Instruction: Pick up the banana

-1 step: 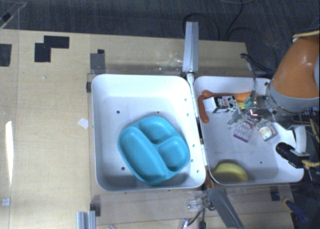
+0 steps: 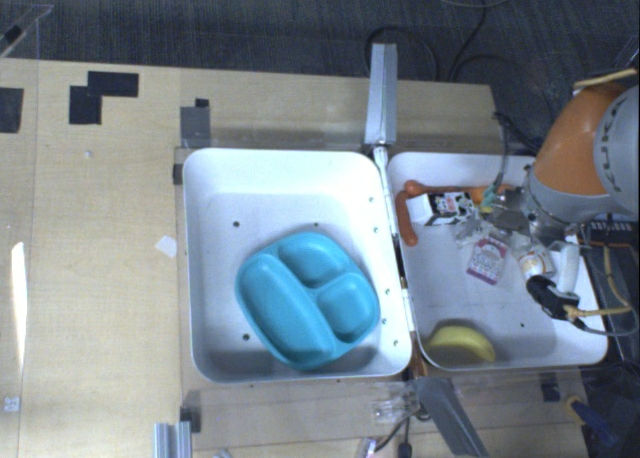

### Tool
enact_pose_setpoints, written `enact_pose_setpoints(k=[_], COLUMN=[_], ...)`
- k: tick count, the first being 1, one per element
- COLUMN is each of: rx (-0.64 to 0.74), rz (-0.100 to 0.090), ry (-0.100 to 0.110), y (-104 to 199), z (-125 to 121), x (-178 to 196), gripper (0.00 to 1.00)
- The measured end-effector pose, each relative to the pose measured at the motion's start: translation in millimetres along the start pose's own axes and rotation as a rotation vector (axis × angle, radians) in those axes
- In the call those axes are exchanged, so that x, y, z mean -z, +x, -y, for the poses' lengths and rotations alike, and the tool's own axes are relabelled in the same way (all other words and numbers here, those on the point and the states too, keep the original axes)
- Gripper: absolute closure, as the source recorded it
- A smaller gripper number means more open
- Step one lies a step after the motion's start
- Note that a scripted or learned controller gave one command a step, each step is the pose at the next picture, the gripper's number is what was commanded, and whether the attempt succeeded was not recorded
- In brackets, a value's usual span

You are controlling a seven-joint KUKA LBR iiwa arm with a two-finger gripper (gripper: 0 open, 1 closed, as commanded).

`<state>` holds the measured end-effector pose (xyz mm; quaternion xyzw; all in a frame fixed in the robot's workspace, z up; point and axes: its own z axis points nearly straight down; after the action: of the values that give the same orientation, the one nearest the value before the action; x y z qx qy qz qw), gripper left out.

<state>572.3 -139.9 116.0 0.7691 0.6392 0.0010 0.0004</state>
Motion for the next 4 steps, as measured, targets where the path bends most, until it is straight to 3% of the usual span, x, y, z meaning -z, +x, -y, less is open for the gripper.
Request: enact_pose_setpoints(k=[1,2,3,4], rx=[-0.136,-0.127,-0.126,-0.128], rz=[0.002,0.001,0.001,-0.003], ry=[-0.006,-0.01,-0.011,0.018], y=[-41.7,-39.3,-39.1,-38.1], z=[-58.9,-60.9,-61.2,-86.5], x=[-28.9,-16.4,-16.2,-31.0], gripper=[0.0,1.0,0.0,0.0])
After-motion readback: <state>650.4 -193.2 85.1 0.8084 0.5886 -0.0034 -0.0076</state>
